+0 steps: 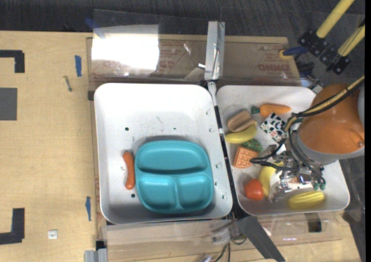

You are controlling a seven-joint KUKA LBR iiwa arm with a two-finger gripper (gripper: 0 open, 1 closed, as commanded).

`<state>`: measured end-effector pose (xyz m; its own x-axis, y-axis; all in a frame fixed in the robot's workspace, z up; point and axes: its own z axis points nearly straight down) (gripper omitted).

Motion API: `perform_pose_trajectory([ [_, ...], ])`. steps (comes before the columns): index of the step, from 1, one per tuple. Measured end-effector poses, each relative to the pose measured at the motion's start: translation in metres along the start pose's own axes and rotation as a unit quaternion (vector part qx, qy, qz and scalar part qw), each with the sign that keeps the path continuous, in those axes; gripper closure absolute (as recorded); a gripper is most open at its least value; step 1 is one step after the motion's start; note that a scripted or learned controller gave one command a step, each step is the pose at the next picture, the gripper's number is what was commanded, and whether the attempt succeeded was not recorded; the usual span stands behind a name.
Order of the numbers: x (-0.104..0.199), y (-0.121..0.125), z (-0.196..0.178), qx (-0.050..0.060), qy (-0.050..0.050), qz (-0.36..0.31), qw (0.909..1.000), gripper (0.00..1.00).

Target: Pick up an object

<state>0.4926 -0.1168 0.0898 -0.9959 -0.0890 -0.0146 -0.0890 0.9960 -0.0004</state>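
1. Nearest the camera, at the bottom edge of the right bin (339, 200), a yellow banana-shaped toy (305, 199) lies on its side, at about 5 o'clock from the bin's middle.
2. Just beside it, toward 9 o'clock, the gripper (285, 184) is down among the toys — wires and metal parts hide its tips, so how it stands, and whether it has hold of anything, I cannot tell.
3. Touching the gripper's 9 o'clock side are a yellow piece (267, 177) and, further left, a red tomato (254, 189).
4. At 11 o'clock from the tomato sits an orange waffle-like block (244, 157), with something small and green (253, 146) at its upper right corner.
5. Farther back, a second yellow banana (240, 135) lies under a brown bun-shaped toy (240, 120).
6. At 3 o'clock from the bun is a white piece with dark spots (273, 124), and beyond it an orange carrot (275, 109) near the bin's far wall.
7. The arm's orange band (335, 128) looms over the bin's 3 o'clock side.
8. In the left bin (151, 101) a teal divided tray (173, 175) rests toward 6 o'clock — an orange sausage-like toy (129, 169) lies just beside its 9 o'clock edge.
9. Farthest off, clear plastic sheeting (145, 52) stands behind both bins.
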Motion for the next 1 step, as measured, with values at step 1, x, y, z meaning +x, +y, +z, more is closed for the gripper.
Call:
perform_pose_trajectory([
  [1, -0.0056, -0.0002, -0.0128, 0.002, -0.008, -0.001, 1.0000, 1.00],
])
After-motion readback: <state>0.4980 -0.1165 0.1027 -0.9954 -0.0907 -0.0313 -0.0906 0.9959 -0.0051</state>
